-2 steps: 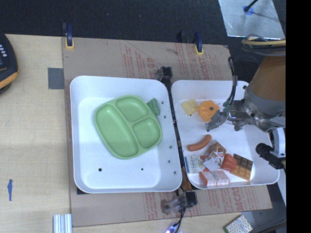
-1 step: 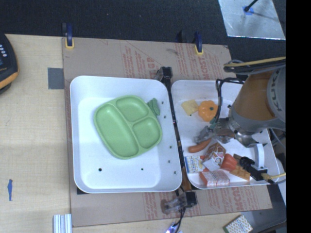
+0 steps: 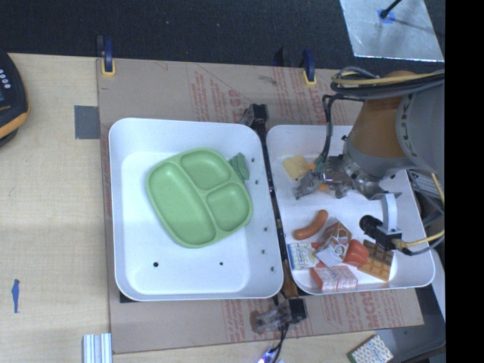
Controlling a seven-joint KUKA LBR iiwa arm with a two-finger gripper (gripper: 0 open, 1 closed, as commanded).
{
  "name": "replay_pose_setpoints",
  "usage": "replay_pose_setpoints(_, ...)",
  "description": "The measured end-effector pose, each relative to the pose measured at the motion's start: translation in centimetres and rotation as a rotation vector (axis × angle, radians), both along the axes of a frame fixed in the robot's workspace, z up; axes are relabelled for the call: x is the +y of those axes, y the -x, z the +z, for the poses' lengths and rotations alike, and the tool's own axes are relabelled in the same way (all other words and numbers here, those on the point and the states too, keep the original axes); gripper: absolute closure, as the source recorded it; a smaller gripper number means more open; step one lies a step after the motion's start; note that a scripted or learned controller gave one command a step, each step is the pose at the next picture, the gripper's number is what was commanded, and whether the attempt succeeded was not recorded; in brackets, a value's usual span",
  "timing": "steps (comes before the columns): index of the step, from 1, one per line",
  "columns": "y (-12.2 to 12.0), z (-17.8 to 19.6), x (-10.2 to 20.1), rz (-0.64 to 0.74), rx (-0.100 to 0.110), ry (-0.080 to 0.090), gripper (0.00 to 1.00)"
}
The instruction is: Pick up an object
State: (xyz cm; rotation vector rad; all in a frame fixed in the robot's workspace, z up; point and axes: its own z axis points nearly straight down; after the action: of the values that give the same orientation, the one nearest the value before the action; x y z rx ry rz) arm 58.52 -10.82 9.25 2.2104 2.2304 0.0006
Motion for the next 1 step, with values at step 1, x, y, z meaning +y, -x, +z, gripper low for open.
replay_pose_setpoints(1, 8.87, -0.17, 0.10, -0.007, 0.013, -0.003, 0.00)
